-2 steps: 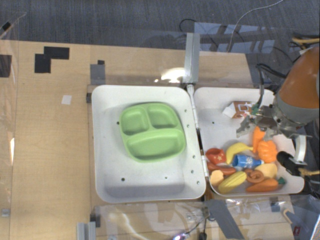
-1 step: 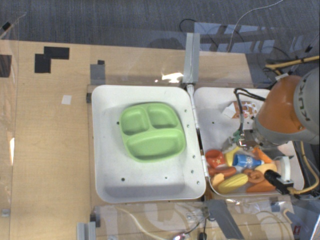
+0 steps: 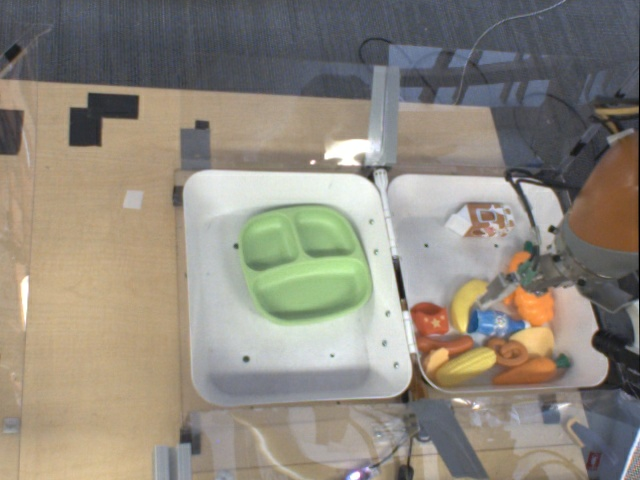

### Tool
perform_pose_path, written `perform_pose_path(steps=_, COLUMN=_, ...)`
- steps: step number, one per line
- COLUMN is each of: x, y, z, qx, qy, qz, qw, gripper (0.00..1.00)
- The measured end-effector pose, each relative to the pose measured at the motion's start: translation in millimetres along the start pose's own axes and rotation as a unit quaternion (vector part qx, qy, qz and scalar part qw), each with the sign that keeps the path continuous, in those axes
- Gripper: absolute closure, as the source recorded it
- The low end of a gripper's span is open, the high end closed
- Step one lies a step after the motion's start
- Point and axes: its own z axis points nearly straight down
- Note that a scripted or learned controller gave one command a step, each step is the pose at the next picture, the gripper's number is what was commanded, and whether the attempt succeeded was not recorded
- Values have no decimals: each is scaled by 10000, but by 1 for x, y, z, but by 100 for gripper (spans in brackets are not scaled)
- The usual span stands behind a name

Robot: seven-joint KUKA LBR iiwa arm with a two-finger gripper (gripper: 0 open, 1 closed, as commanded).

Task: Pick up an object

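The right bin (image 3: 440, 208) holds a heap of toy food in its near half. In it lie a yellow banana (image 3: 467, 301), a red pepper (image 3: 430, 318), a blue piece (image 3: 495, 323), an orange fruit (image 3: 537, 308), a carrot (image 3: 525, 372), a yellow corn cob (image 3: 463, 367) and a brown pretzel (image 3: 511, 351). A small brown-and-white packet (image 3: 485, 220) lies apart at the back of the bin. My gripper (image 3: 515, 286) hangs low over the heap, between the banana and the orange fruit and just above the blue piece. The arm's wrist (image 3: 605, 218) hides the bin's right edge.
The left bin (image 3: 210, 348) holds a green divided plate (image 3: 302, 263) near its middle. A metal divider (image 3: 393, 258) runs between the two bins. Cables trail over the bench behind the right bin.
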Motion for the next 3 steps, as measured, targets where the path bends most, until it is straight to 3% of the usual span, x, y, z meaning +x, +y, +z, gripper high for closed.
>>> perform_pose_path(steps=1, x=26, y=30, z=60, qx=-45, qy=-38, qz=-532, qw=9986, gripper=0)
perform_pose_path(steps=2, x=29, y=33, z=49, qx=-68, qy=-15, qz=-538, qw=9985, gripper=100)
perform_pose_path(steps=3, x=60, y=95, z=-60, qx=-5, qy=2, qz=-58, qw=10000, gripper=100)
